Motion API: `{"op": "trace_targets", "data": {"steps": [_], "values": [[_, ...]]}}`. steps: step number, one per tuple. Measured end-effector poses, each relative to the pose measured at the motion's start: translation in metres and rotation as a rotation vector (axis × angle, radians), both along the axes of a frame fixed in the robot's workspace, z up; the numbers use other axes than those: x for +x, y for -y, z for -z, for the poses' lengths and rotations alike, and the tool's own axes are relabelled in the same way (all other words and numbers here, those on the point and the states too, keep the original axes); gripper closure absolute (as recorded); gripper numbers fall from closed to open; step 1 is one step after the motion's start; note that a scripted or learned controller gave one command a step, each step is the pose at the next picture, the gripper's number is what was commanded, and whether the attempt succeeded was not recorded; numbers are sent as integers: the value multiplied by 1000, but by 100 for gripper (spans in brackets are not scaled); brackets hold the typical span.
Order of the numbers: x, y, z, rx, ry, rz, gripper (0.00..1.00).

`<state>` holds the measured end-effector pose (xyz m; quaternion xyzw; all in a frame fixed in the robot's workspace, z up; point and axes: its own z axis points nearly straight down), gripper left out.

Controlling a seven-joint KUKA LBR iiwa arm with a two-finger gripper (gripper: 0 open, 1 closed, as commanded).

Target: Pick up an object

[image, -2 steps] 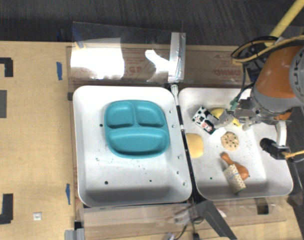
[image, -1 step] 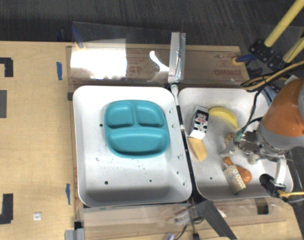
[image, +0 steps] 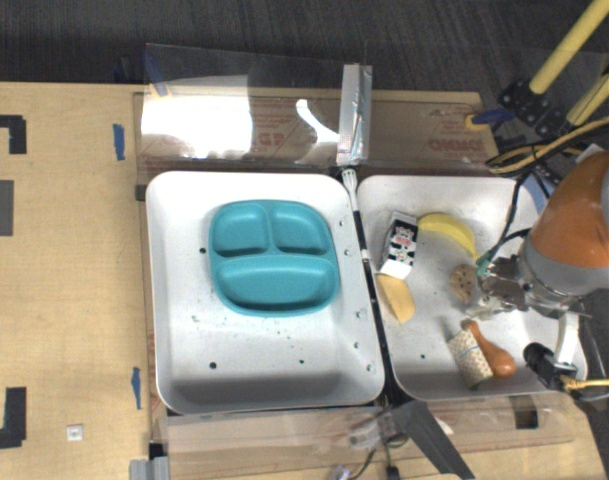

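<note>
Objects lying in the right bin (image: 424, 193), arm reaching in at its right edge.
A banana (image: 450, 232) and a card (image: 401, 246) are sitting near the bin's top edge, a yellow wedge (image: 395, 297) by its left edge, a cookie (image: 465, 280) mid-bin, and a cork (image: 470, 356) touching an orange piece (image: 491, 351) near the bottom edge. The gripper (image: 496, 290) is hovering just beside the cookie; whether it is spread or closed cannot be told. A teal tray (image: 274, 256) is resting in the left bin (image: 174, 298).

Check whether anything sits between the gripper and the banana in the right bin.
Nothing visible blocks it. The gripper hangs over the right bin; the banana lies just up-left of it, and the brown speckled ball sits beside the gripper, off that line.
</note>
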<state>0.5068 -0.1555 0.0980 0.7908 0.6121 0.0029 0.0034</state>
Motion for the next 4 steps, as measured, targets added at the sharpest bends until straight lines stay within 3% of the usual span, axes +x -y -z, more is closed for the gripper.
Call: {"op": "trace_targets", "data": {"steps": [1,2,3,4], "values": [[0,0,-9,0,1,1,100],[0,0,-9,0,0,1,0],[76,31,12,1,-5,-29,0],[78,30,0,-2,0,-31,100]]}}
